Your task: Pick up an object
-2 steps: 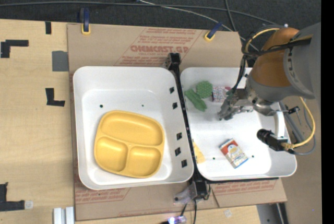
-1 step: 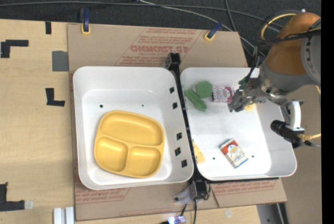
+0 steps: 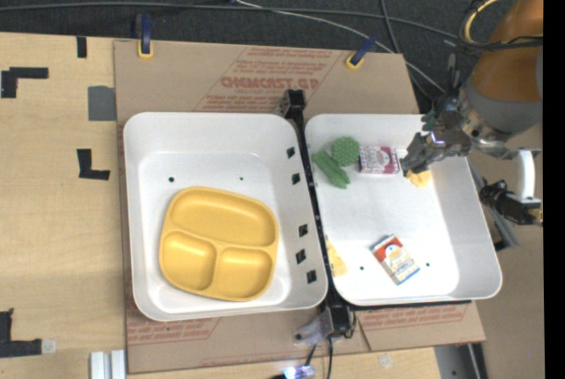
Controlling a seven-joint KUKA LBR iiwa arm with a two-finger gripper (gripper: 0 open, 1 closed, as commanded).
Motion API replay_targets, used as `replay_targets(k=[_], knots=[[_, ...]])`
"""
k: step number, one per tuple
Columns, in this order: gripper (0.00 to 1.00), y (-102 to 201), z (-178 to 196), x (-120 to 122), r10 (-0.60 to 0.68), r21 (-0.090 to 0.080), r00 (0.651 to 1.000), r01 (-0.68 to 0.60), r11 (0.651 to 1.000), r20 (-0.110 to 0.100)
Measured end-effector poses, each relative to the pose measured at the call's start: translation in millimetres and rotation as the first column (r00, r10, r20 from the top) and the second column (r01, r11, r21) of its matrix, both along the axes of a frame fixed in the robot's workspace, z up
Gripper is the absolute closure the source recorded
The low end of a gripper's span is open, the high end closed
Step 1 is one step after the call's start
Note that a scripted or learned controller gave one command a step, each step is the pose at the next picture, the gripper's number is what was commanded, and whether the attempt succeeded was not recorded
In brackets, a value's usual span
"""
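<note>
Arm [image 3: 503, 77] comes in from the right, gripper [image 3: 417, 158] low over the right bin [image 3: 459, 280], at its upper right area. Gripper is dark and blurry; cannot tell its opening state or whether it has hold of anything. Small yellow piece [image 3: 420, 179] sits just below it, possibly touching. Pink-white packet [image 3: 377, 160] lies just left of the gripper, green toy [image 3: 338, 161] further left near the divider. Red-white small box [image 3: 394, 259] lies lower in the same bin, well apart. Left bin [image 3: 141, 192] holds a yellow divided tray [image 3: 218, 243].
</note>
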State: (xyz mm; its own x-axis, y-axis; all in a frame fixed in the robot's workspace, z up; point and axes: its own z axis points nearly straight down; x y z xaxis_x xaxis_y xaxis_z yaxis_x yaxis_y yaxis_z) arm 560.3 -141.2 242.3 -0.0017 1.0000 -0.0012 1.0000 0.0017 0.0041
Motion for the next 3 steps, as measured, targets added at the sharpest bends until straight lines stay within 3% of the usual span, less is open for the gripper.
replay_targets(k=[1, 3], knots=[[1.0, 0, 4, 0, -0.001, 0.001, 1.0, 0.001, 1.0, -0.004], [1.0, 104, -11, 28, 0.003, 0.001, 1.0, -0.003, 1.0, -0.006]])
